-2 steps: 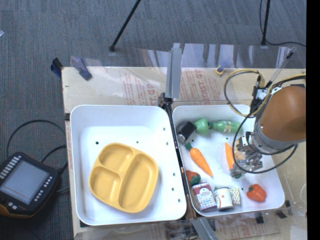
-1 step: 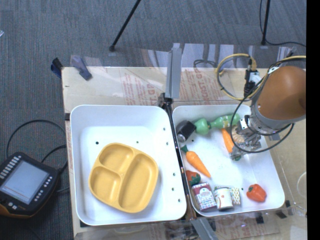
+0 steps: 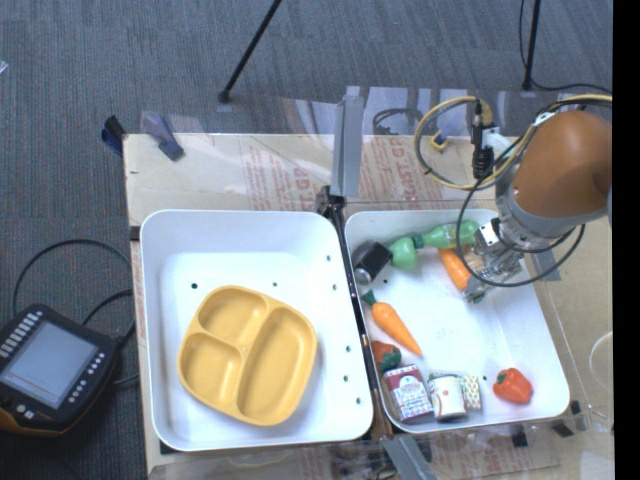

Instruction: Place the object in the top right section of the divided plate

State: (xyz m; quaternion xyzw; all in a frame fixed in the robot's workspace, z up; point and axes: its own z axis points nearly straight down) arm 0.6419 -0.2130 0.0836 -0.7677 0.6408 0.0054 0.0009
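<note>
A yellow divided plate (image 3: 247,353) lies in the left bin (image 3: 165,268), with one long section and two smaller ones, all bare. My gripper (image 3: 479,284) hangs low in the upper right part of the right bin (image 3: 545,333), under the orange-banded wrist (image 3: 560,165). Just to its left lies a small orange carrot piece (image 3: 453,267), touching or nearly touching the gripper. A green toy vegetable (image 3: 428,242) rests at the bin's back wall.
In the right bin there are also a black cylinder (image 3: 370,260), a larger carrot (image 3: 394,327), a red strawberry-like piece (image 3: 384,352), two small cans (image 3: 405,392), a small box (image 3: 470,392) and a red-orange pepper (image 3: 512,385). A tablet pendant (image 3: 45,363) sits left of the bench.
</note>
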